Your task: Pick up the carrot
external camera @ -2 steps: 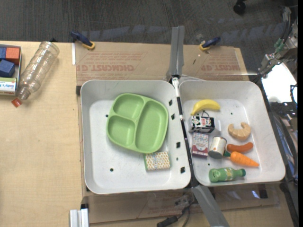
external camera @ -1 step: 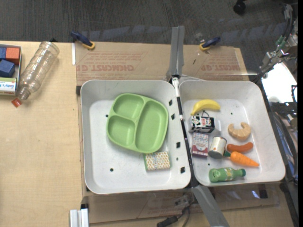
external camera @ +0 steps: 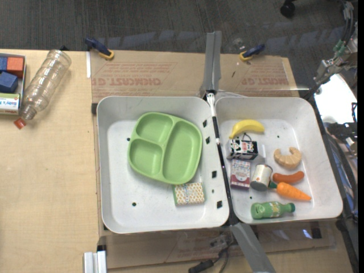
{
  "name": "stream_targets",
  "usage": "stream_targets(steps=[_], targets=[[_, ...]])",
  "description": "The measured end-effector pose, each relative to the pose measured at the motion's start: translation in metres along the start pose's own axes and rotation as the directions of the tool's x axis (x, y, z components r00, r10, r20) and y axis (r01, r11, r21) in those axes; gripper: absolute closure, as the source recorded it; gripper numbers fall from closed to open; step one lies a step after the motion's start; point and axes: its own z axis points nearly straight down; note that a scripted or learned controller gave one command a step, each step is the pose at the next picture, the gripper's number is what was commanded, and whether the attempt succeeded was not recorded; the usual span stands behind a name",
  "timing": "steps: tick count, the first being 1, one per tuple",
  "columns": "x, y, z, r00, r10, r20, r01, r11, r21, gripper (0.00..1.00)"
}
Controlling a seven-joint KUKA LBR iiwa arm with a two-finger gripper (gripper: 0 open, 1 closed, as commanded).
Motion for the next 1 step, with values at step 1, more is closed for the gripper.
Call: stream_targets(steps=[1], targets=[[0.0000,0.0009,-0.0089,1.000,-0.002,0.003,0.002,1.000,0.000,1.00]])
